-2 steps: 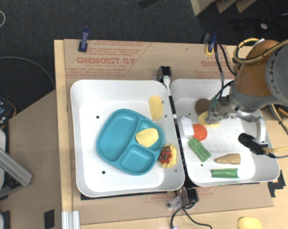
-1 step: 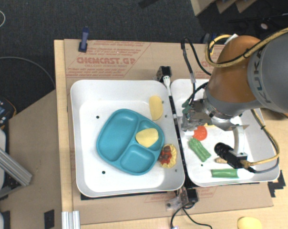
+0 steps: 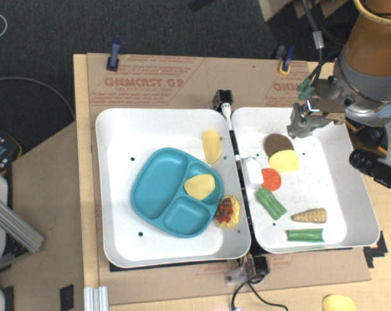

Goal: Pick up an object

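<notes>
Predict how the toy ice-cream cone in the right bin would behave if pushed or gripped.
The ice-cream cone lies on its side and tapers, so a push would probably roll it in a curve. Its ridged surface may aid grip. It looks like a light, stiff plastic toy.

A robotics lab: a board [image 3: 182, 76] clamped [image 3: 114, 52] to a bench, two bins [image 3: 111, 173] of toy food [image 3: 228, 211], loose cables [image 3: 27, 83].

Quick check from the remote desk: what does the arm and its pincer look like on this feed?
The arm is grey metal with a broad orange band above the wrist. Black cables run down alongside it, with teal fittings near the wrist. The pincer is a small grey metal assembly.
</notes>
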Motion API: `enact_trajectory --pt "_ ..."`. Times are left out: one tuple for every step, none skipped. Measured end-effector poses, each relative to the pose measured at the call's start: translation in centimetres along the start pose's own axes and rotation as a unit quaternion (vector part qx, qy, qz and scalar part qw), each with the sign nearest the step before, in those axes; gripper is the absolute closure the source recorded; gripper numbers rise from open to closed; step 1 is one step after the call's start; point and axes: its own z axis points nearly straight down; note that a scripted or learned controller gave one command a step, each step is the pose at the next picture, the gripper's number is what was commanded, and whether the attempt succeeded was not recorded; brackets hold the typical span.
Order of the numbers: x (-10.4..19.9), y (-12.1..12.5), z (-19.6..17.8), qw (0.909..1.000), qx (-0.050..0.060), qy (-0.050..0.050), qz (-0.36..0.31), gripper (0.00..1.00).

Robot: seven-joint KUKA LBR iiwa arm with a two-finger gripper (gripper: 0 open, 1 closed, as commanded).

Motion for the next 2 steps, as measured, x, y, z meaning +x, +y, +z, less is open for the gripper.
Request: enact_trajectory --pt "4.4 -4.2 11.3 0.9998 0.018 0.001 -0.001 1.00" --pt "4.5 -3.4 -5.2 1.0000 0.000 0.001 0.000 1.00"
